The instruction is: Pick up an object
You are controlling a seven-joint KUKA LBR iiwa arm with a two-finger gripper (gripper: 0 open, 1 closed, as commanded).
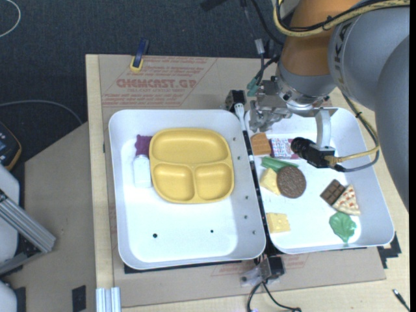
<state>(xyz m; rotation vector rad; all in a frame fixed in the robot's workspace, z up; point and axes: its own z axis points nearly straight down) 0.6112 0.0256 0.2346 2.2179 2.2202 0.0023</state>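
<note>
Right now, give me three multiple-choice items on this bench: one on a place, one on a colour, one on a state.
1. Where does the yellow tray lie?
A. left bin
B. right bin
C. on the cardboard outside the bins

2. What colour is the round cookie?
A. green
B. white
C. dark brown

3. How does the tray stand?
A. upside down
B. right way up, compartments showing
C. propped on its edge

Answers: 1 A, it rests on the floor of the left bin. 2 C, the disc in the right bin is dark brown. 3 B, its three hollows face upward.
</note>
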